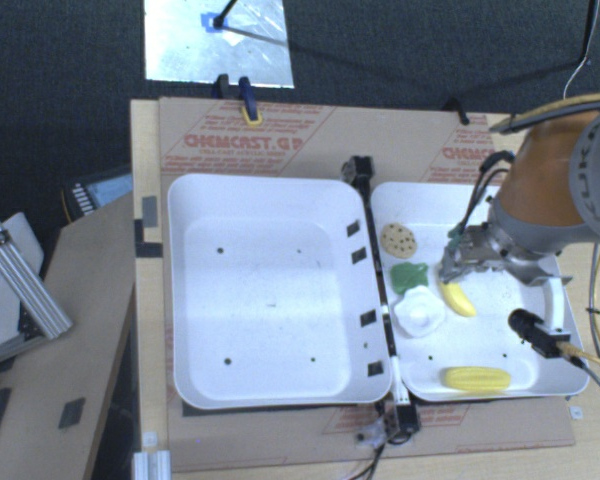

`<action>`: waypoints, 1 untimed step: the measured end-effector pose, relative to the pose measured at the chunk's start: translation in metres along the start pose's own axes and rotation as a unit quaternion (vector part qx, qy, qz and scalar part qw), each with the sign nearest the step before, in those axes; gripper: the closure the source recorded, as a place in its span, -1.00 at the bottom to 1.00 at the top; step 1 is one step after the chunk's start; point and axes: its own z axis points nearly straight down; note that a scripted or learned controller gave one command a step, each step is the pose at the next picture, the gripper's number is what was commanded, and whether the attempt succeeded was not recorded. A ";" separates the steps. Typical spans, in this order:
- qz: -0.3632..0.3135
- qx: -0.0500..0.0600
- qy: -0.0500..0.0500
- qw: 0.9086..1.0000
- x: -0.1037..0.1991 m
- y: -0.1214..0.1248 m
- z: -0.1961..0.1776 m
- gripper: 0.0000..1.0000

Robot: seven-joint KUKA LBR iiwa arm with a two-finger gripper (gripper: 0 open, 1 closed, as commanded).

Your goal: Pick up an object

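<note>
Shiny foil sheet (218, 26) on dark floor, blue clamp (248, 98) on brown board (280, 133), aluminium rail (15, 273) at left

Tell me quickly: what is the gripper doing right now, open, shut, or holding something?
Gripper: cannot be told; it sits low in the right bin, just above the banana.
</note>
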 end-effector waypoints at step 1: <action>-0.003 -0.008 -0.001 1.000 0.014 0.017 -0.143 1.00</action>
